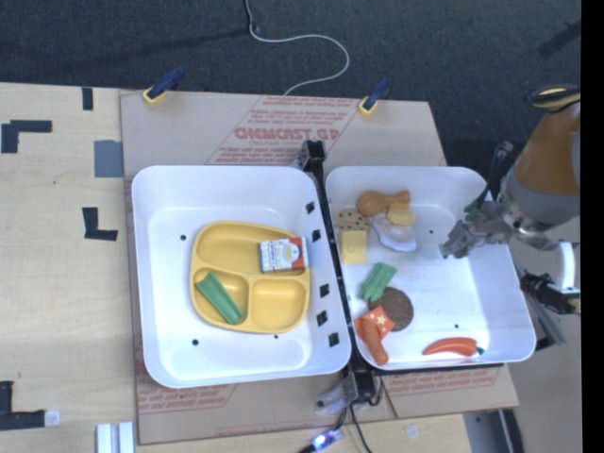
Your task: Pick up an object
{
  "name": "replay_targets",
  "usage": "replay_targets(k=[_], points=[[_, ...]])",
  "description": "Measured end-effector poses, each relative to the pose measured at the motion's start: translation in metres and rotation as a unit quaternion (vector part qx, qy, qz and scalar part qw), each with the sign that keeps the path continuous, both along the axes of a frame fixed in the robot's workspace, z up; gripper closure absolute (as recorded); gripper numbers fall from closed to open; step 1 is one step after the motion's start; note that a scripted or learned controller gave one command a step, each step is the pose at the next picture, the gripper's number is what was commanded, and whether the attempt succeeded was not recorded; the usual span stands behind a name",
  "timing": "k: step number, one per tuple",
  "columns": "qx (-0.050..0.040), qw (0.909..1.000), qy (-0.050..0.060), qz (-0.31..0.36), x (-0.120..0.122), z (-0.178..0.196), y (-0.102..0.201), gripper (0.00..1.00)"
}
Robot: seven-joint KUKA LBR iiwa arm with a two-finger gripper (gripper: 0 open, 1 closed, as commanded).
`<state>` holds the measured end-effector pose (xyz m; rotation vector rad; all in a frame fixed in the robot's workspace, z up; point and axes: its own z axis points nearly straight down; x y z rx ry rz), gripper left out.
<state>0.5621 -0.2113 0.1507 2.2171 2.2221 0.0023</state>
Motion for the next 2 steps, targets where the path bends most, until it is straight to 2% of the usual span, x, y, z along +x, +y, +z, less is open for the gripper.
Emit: replay_targets(k=[1,2], points=[[-0.0005,1.0000,-0.001,0.000,-0.006,0.061,-0.001,1.00],[0.0003,1.0000,0.001,0.000,-0.006,0.074,0.000,1.00]])
